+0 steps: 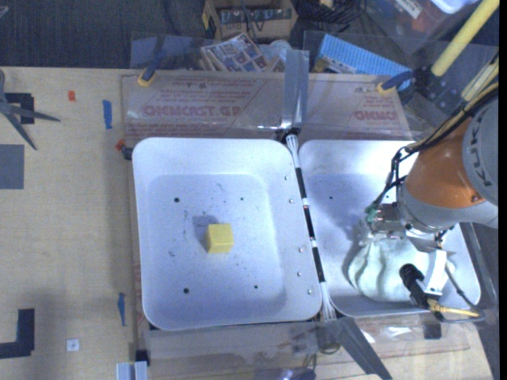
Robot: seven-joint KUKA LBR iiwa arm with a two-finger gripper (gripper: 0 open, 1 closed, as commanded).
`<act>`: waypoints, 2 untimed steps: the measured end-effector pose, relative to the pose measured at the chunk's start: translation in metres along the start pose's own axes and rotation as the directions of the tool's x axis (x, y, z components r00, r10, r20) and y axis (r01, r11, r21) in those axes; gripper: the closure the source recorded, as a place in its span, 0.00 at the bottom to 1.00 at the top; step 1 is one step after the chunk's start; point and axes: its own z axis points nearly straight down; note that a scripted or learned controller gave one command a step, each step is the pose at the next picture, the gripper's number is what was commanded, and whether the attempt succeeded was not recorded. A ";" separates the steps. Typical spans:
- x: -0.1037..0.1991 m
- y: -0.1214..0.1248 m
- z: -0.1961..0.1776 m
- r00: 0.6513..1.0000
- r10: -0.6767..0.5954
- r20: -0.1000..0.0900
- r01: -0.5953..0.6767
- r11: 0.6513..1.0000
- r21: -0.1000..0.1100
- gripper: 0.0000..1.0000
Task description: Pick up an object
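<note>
A wooden bench [63, 236] carries two white bins side by side. The gripper [396, 248] hangs low in the right bin [341, 172], lower right of the frame, over a pale crumpled object [368, 271]; its grip state I cannot tell. The yellow block [220, 238] lies well to its left, in the left bin [158, 172].

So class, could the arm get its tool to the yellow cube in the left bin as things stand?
Probably yes. The yellow cube sits alone on the left bin floor with nothing over it; the tool is over the right bin, with just the low divider between.

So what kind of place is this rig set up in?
Likely a robotics lab or workshop: a wooden bench with two white bins, the arm over the right one, and cables and clutter on the floor behind.
</note>
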 end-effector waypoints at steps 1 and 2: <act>-0.037 -0.008 -0.120 0.996 -0.091 -0.003 0.091 0.996 0.016 1.00; -0.047 0.053 0.010 0.983 0.184 0.000 -0.184 0.983 0.005 1.00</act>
